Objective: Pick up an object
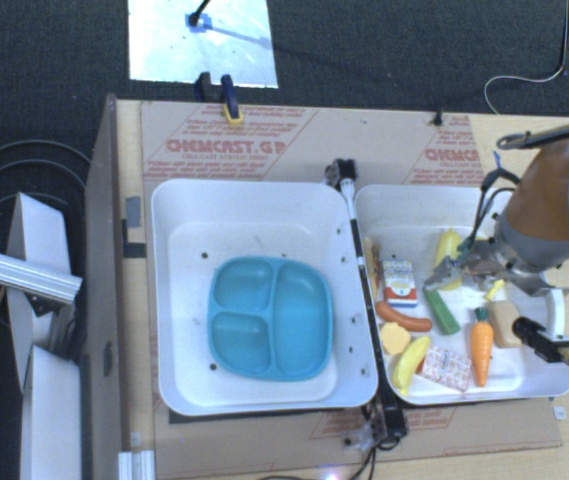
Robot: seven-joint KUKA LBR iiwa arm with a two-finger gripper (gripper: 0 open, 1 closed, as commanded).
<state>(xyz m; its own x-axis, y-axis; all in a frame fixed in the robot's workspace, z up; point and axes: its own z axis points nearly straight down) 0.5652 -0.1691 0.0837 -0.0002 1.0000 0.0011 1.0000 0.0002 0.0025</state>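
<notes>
A dark carpeted floor is surrounding the tabletop, which is lying under a sheet of printed brown cardboard. A pale square panel is sitting on the floor at the upper left of the frame.

At the left of the tabletop, a white bin is holding a blue divided plate near its middle. Just right of it, touching along the shared rim, the second white bin is carrying a cluster of toy foods. From left to right these are lying as follows: a small red and white carton, a sausage below it, a round yellow piece and a banana toward the lower edge, a patterned pink packet, a green cucumber and a yellow corn cob near the centre, an orange carrot, and a tan block beside the carrot.

The arm, grey with an orange band, is reaching in from the right edge of the frame. Its gripper is hanging low over the centre of the right bin, just above the top end of the cucumber and just below the corn cob, with the carrot lying near it toward the lower right. Whether it is spread or pressed together cannot be told from this angle.
</notes>
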